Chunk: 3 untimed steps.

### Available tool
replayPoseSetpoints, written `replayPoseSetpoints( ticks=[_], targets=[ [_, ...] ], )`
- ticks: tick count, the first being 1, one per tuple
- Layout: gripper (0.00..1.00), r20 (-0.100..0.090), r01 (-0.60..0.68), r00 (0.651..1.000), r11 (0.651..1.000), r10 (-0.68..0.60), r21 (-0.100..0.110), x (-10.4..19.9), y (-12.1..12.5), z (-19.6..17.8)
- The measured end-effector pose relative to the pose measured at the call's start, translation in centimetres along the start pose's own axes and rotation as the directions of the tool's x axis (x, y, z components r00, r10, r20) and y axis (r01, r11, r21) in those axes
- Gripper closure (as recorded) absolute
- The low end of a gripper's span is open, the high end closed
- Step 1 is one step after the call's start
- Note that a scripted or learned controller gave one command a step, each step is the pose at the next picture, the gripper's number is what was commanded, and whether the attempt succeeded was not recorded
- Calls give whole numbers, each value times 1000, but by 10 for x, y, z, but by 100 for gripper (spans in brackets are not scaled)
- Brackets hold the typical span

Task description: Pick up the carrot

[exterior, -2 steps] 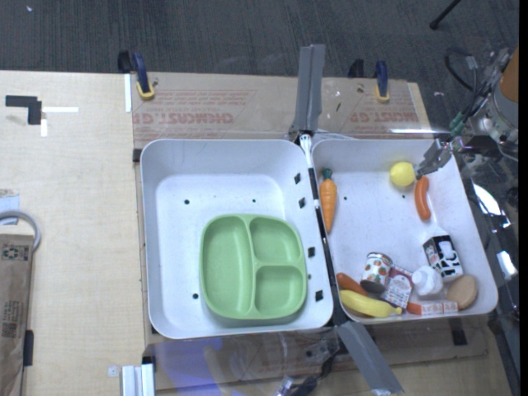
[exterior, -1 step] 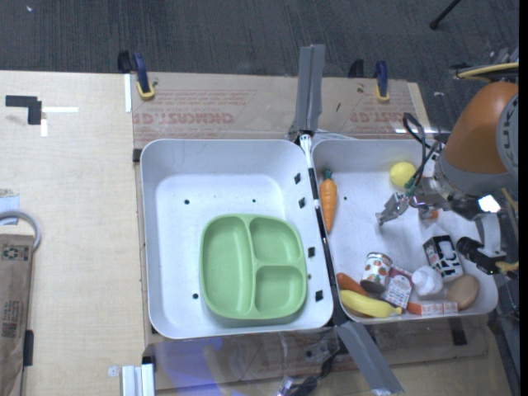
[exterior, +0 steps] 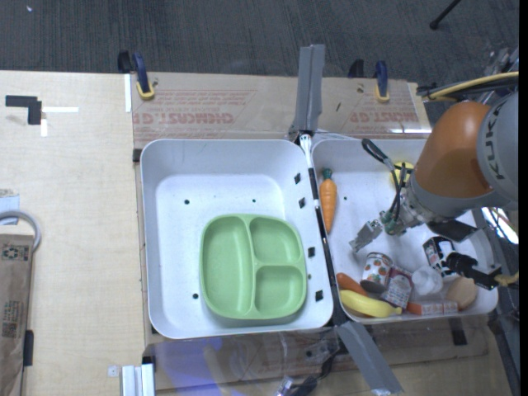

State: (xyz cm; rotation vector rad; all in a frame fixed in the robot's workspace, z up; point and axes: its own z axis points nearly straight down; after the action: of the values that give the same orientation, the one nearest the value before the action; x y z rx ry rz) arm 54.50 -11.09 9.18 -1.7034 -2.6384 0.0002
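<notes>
Against the right white plastic bin's (exterior: 355,148) left wall lies one orange carrot (exterior: 328,202); one green three-compartment plate (exterior: 254,266) occupies the left bin (exterior: 165,221). One metal gripper (exterior: 369,235) hovers nearby, finger state indiscernible.

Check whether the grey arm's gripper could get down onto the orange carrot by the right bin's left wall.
Probably yes. The orange carrot with its green top lies alone, nothing on it, and the two-finger gripper hangs just beside it. The right white bin's left wall sits close, which may crowd one finger.
</notes>
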Motion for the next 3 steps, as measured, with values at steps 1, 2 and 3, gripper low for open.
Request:
replayPoseSetpoints(
  ticks=[1,2,3],
  targets=[
    [0,1,67,998,998,-67,-1,-17,61,0],
    [0,4,345,939,939,-345,-2,-19,90,-100],
    [0,1,266,964,964,-266,0,-26,75,-17]
  ],
)
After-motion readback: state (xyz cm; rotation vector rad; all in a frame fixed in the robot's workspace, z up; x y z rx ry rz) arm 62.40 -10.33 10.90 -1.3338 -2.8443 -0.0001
